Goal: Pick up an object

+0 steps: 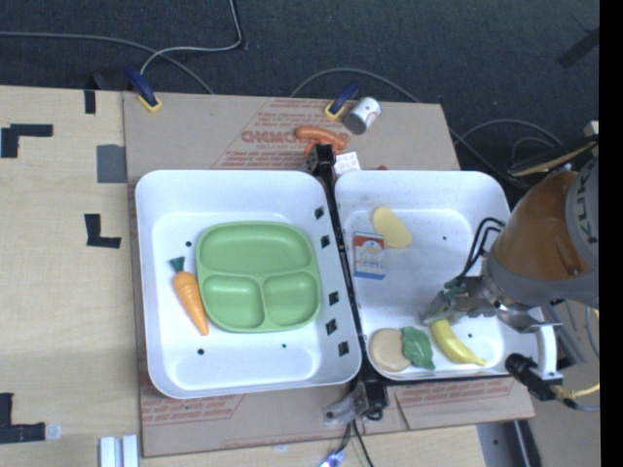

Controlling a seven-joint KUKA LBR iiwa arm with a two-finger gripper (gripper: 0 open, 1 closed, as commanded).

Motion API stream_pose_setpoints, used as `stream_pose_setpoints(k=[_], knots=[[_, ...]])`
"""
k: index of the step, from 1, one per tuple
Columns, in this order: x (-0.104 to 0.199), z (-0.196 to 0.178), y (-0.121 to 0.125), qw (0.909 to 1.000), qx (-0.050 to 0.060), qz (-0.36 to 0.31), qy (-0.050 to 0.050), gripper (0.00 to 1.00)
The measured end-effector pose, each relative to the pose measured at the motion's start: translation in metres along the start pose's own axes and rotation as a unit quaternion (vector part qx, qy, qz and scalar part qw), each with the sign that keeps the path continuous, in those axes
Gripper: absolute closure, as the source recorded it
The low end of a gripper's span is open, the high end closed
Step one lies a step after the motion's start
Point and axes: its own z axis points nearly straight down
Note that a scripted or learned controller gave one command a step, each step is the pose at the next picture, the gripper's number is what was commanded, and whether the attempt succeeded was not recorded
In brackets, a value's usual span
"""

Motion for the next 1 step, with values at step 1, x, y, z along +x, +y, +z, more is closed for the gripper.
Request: stream_pose_setpoints(k=[1], knots=[[0.0529, 0.0069, 0.0845, 1.0, 0.001, -0.001, 0.0, 1.0]])
